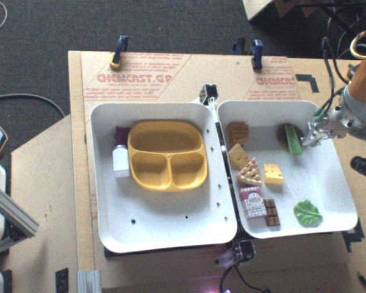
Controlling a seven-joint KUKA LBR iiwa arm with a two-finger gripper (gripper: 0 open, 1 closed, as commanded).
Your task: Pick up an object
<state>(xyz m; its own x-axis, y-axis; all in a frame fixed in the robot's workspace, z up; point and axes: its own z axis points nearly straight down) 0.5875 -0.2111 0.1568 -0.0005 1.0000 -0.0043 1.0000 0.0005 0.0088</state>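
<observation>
The hand (306, 137) hung low over the back of the right bin (344, 182), reaching in from the right, its tip just beside a green and dark brown piece (291, 139) that lay near the bin's back wall. Whether it was spread or pressed together could not be told, nor whether it touched the piece. The grey arm (354, 105) with its orange band rose toward the right edge.

Further forward in the same bin lay a yellow cheese block (273, 174), a wedge of cheese (237, 155), a pizza slice (251, 172), a brown biscuit (237, 130), a pink carton (252, 201), a chocolate bar (271, 213) and a green leaf (307, 213) near the front right corner.

The left bin (104, 218) held a yellow divided plate (167, 155), with a small white bottle (121, 162) just beside its left rim and a dark purple item (122, 133) behind the bottle.

Both bins sat on a brown surface (79, 163) held by clamps (118, 51) at its back edge.
</observation>
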